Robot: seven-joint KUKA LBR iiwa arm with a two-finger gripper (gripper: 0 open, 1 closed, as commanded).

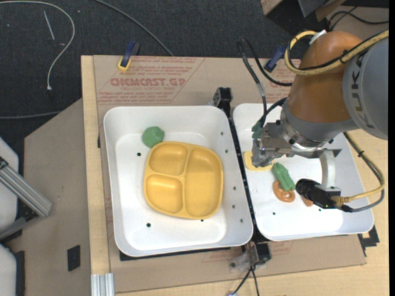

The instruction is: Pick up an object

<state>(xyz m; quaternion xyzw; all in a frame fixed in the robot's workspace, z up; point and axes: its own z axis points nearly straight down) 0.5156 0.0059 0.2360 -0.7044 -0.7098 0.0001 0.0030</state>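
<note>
1. The left bin holds a small green lump at its far side, touching the far edge of a yellow divided plate. The lump looks soft, light and rounded; taken across its middle it would probably give a little rather than slip.
2. The plate lies flat, with three compartments. It is likely stiff, smooth plastic and too wide to span, so the only hold would be a pinch on its raised rim.
3. In the right bin the gripper hangs low over the left side, near the wall between the bins. Whether it is spread, pressed together or pinching anything cannot be told from this angle.
4. A pale yellow piece peeks out just left of the gripper, mostly hidden. It is the likeliest target, but its shape is too covered to judge a hold.
5. Just right of it lies a green toy vegetable, long and slanted. It looks light, firm and slightly slick, so it is best squeezed across its narrow width near the middle.
6. An orange piece touches its near end. It is small and flat-looking, so hard to get under.
</note>
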